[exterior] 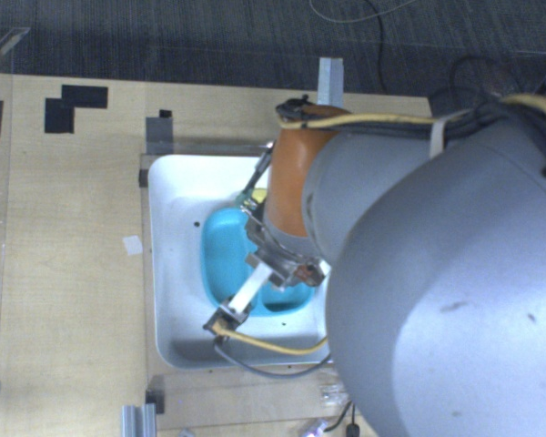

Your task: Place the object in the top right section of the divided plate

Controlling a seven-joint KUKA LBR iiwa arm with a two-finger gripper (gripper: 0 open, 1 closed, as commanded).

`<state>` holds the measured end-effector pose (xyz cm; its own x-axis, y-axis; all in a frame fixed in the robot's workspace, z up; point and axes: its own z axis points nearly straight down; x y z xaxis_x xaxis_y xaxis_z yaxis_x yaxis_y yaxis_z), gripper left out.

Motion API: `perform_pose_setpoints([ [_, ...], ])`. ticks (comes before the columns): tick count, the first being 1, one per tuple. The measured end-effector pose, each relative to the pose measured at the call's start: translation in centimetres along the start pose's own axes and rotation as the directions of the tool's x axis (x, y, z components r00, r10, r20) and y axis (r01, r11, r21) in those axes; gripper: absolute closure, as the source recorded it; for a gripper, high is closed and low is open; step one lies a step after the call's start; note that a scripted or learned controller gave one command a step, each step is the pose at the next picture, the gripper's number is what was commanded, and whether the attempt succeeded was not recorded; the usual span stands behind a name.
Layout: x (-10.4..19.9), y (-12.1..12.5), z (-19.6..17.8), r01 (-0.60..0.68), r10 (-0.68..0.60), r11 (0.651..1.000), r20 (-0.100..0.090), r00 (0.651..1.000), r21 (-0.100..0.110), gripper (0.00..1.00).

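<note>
The blue divided plate [222, 251] lies in the white bin [176, 198], near the bin's left wall, with bare white floor above and below it. The arm [437, 280] covers the plate's right side and the bin's right edge. The gripper [278, 264] hangs over the plate; I cannot tell whether it is spread or closed. Open worktop [73, 244] lies to the left.

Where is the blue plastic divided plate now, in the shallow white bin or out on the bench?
In. The blue plastic divided plate lies inside the shallow white bin, within its walls; the grey arm hides its right part.
</note>
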<state>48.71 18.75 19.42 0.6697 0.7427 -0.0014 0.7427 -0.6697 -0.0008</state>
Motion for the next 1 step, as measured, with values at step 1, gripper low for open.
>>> perform_pose_setpoints([
  [1,0.02,-0.04,0.02,0.001,-0.001,1.000,0.000,1.000,0.000,0.00],
])
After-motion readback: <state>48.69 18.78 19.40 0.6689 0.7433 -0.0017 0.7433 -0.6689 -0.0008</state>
